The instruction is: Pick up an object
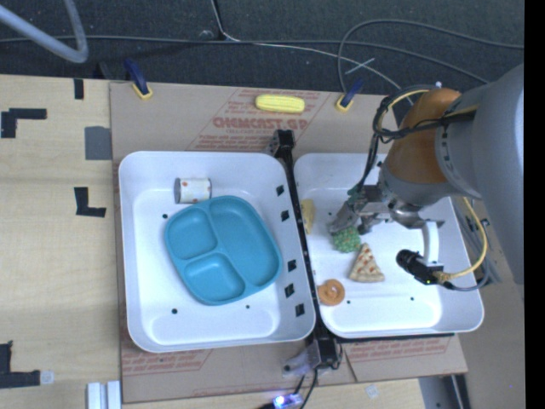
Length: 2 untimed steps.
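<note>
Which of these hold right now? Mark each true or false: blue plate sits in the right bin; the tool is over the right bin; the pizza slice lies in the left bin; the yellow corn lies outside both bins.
1. The blue plate sits in the right bin. False: it is in the left bin.
2. The tool is over the right bin. True.
3. The pizza slice lies in the left bin. False: right bin, beside the green piece.
4. The yellow corn lies outside both bins. True.

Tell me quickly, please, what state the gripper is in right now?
Gripper: low in the right bin, just above the green toy; whether it is open or shut cannot be told.
</note>
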Motion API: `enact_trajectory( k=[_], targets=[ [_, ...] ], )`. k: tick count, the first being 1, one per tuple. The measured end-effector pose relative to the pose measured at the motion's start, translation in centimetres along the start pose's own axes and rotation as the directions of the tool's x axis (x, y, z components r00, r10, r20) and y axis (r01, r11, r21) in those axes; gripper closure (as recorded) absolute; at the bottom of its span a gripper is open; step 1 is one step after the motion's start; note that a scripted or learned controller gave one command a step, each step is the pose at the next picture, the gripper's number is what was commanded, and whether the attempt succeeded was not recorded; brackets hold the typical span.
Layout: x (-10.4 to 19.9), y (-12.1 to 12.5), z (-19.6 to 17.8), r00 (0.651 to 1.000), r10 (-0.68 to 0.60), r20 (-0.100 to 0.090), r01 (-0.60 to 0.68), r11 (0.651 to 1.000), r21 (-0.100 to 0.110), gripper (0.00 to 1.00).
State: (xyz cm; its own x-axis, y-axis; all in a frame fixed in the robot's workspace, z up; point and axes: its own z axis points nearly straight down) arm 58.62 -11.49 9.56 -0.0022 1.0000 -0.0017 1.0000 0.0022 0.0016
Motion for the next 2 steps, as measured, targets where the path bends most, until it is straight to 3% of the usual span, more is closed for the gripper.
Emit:
enact_trajectory(
  k=[2],
  targets=[
    [0.1, 0.0, -10.4, 1.0, 0.0, -0.002, 0.0, 1.0, -0.002, 1.0]
  ],
)
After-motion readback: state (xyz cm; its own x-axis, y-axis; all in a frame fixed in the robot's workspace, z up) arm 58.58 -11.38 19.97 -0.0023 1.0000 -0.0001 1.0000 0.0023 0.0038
